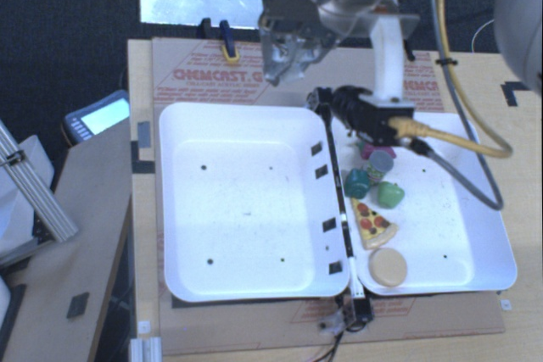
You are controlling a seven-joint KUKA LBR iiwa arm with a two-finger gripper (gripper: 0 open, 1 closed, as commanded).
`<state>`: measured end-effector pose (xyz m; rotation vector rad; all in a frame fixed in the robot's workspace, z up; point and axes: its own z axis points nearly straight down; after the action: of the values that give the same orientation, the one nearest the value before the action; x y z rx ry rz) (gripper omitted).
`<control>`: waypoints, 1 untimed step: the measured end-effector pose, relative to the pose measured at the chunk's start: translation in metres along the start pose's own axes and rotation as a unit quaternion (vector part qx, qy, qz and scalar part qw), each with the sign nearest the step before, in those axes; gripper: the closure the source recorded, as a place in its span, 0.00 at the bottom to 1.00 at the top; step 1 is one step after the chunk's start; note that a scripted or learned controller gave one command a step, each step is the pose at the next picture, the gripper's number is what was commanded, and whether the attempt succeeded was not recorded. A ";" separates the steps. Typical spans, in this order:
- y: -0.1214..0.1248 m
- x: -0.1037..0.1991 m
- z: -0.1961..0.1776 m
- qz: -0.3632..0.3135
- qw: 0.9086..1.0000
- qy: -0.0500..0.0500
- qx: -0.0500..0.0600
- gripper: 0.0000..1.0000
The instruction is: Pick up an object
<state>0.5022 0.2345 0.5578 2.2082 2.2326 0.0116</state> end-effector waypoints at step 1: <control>0.000 0.000 0.000 0.000 1.000 0.000 0.000 0.00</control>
<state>0.5022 0.2345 0.5574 2.2075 2.2338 0.0101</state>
